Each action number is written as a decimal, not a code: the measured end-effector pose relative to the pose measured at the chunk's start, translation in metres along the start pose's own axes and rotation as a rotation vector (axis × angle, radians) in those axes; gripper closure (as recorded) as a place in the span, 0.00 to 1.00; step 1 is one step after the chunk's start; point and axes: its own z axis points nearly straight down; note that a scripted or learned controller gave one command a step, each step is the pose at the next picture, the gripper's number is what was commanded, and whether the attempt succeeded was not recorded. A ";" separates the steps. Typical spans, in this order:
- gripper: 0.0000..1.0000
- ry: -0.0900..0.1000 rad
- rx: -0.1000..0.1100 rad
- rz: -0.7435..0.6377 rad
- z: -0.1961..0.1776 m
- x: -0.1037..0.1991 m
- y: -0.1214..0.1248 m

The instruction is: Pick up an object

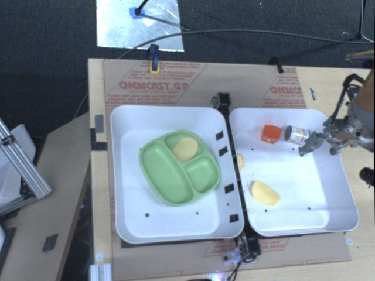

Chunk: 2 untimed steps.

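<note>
The right bin (pixel 337 215) holds an orange block (pixel 270 134) near its far edge, with a small clear bottle (pixel 297 134) lying just to its right. A yellow lump (pixel 265 193) rests toward the front, and a tiny yellow piece (pixel 240 161) sits against the left wall. My gripper (pixel 320 148) hangs over the bin's far right part, just right of the bottle. Its fingers are spread, with nothing between them. The left fingertip (pixel 306 149) is close to the bottle, slightly in front of it.
In the left bin (pixel 126 215) lies a green divided plate (pixel 170 180) with a pale yellow object (pixel 186 148) in its upper compartment. A black hinged divider (pixel 231 174) joins the two bins. A cable (pixel 263 34) runs across the back of the bench.
</note>
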 end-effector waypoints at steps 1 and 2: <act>0.00 -0.003 -0.012 -0.004 -0.007 0.001 0.003; 0.00 -0.002 -0.009 -0.006 0.040 0.010 0.005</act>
